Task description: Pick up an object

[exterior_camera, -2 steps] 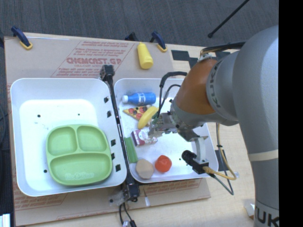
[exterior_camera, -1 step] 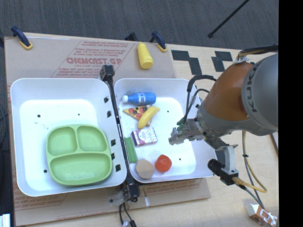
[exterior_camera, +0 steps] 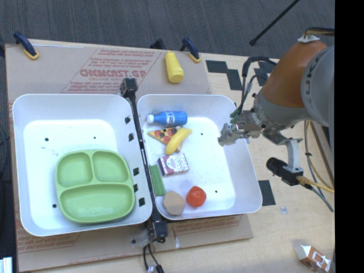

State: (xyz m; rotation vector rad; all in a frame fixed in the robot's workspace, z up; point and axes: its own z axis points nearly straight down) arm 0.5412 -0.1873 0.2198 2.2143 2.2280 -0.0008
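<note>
The right bin (exterior_camera: 242, 169) holds a blue bottle (exterior_camera: 169, 118), a pizza slice (exterior_camera: 163, 134), a banana (exterior_camera: 178, 140), a small maroon carton (exterior_camera: 173, 165), a green stick (exterior_camera: 157, 178), a tan ball (exterior_camera: 174, 203) and a red tomato (exterior_camera: 196, 196). My gripper (exterior_camera: 230, 134) hangs over the bin's right rim, to the right of the banana and apart from every object. Nothing shows between its fingers.
The left bin (exterior_camera: 34, 118) holds a green divided plate (exterior_camera: 95, 185). A yellow mustard bottle (exterior_camera: 173, 67) lies on the cardboard behind the bins. Blue clamps (exterior_camera: 25, 44) grip the board's back edge. A small box (exterior_camera: 311, 256) sits at the bottom right.
</note>
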